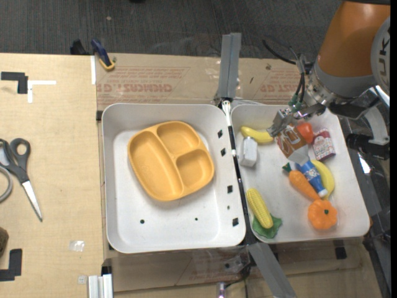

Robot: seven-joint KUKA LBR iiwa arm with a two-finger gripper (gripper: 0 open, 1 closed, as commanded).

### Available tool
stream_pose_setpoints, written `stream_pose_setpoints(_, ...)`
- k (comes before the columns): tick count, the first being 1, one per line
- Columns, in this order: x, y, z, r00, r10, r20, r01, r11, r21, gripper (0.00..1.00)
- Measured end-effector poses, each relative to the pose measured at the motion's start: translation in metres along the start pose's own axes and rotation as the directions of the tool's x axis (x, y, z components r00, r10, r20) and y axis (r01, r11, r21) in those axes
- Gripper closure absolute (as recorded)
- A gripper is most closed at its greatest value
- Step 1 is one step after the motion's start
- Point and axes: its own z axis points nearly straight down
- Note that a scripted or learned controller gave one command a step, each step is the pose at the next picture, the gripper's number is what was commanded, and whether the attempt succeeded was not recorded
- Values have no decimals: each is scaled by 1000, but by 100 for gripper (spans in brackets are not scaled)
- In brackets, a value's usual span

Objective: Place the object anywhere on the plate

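the end effector [284,120] is seen low in the right bin [353,228], just above a brown packet [289,143] beside a banana [256,134]; its opening cannot be told. the yellow divided plate [170,159] is seen in the left bin [124,228].

A robotics lab or test workshop is indicated. Two shallow white bins [167,241] are mounted side by side on a plywood table [49,166] over dark carpet. Toy plastic food [307,185] is kept in one bin, scissors [22,172] are left on the table, and black tape marks [15,79] are stuck to the wood.
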Motion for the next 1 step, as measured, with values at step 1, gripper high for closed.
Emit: stream_pose_setpoints(1, 68, 28, 75, 998, -58, -1, 58, 998, -1, 100)
